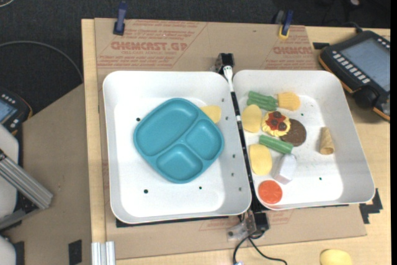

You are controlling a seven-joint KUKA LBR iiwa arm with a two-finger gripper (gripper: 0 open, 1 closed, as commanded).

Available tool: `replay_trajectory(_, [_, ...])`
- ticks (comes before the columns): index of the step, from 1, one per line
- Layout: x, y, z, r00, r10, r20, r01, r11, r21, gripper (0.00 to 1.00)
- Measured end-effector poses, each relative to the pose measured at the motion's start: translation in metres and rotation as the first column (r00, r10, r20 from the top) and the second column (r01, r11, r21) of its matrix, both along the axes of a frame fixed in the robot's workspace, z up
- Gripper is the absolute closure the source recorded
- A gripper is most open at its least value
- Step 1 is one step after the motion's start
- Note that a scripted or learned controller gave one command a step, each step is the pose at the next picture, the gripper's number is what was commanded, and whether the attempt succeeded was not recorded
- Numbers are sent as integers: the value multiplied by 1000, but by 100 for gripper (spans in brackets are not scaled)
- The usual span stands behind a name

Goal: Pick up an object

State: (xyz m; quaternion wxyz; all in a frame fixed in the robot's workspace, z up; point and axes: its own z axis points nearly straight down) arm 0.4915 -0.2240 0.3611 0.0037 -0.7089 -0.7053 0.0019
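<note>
Bench (pixel 186 40), cardboard-covered, bearing two white bins. Left bin (pixel 118 133): teal divided plate (pixel 178 139); yellow piece (pixel 211 113) touching plate's right rim. Right bin (pixel 347 152): toy foods clustered right of plate. Gripper state: cannot tell.

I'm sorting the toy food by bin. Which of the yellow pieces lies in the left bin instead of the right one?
The yellow piece tucked against the blue divided plate, at its upper right edge, in the left bin. The other yellow pieces lie in the right bin.

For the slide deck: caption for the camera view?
Blue tray in left bin; toy food pile in right bin.
</note>
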Motion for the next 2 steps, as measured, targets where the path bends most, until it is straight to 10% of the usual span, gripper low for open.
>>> replay_trajectory(1, [-11, 72, 51, 1000, 12, 16, -12, 1000, -4, 100])
replay_trajectory(2, [18, 16, 144, 1000, 2, 22, -2, 1000, -11, 100])
